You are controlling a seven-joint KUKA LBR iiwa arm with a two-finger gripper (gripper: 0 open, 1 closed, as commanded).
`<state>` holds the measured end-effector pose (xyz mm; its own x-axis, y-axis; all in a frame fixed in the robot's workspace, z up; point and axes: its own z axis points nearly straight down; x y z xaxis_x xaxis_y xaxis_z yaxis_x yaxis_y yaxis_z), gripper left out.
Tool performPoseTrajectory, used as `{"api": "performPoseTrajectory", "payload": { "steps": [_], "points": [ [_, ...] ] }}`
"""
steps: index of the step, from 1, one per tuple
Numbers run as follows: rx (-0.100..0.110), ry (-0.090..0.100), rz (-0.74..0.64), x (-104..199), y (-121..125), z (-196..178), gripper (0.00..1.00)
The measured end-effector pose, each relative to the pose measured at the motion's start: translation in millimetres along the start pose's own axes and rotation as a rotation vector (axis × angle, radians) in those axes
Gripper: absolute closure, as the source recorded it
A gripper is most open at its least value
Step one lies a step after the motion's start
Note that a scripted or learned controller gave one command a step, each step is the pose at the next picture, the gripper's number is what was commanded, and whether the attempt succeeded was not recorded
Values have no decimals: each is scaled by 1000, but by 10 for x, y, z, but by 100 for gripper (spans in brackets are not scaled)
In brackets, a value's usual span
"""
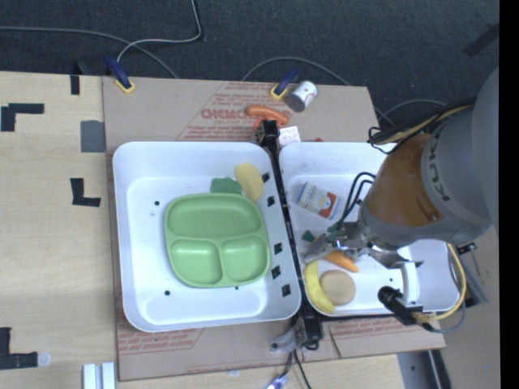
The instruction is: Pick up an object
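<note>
Two shallow white bins sit side by side on a cardboard sheet (227,112), their inner walls touching along a dark seam with black clips. At far left the bare wooden bench (49,241) carries a few black tape marks and lies open, well apart from the arm. The left bin (134,217) holds a green divided plate (215,240) near its middle, with free white floor along the left wall and the near wall. Just behind the plate, toward the seam, a yellow lemon-like piece (250,181) lies against a small dark green item (225,186). Beyond the bins' far edge, on the cardboard, lie an orange-red object (266,113), a blue and yellow clamp (284,85) and a small grey cylinder (302,96). The right bin (324,156) is more crowded: a small white and orange carton (316,199) lies in the far part with bare floor around it, a banana (316,288) curves along the near left corner, a round tan bun-like item (338,286) sits just beside it, and an orange carrot (342,259) lies just behind the bun. The gripper (336,241) hangs low over the carrot, close to it, beneath the grey arm (438,185) with its orange band; whether it is spread or closed I cannot tell. The arm covers the bin's right half.
</note>
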<state>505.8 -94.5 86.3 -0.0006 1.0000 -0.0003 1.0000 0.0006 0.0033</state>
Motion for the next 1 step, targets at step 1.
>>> {"api": "performPoseTrajectory", "payload": {
  "steps": [1],
  "points": [
    [-1,-2,1,-10,3,-98,100]
  ]
}}
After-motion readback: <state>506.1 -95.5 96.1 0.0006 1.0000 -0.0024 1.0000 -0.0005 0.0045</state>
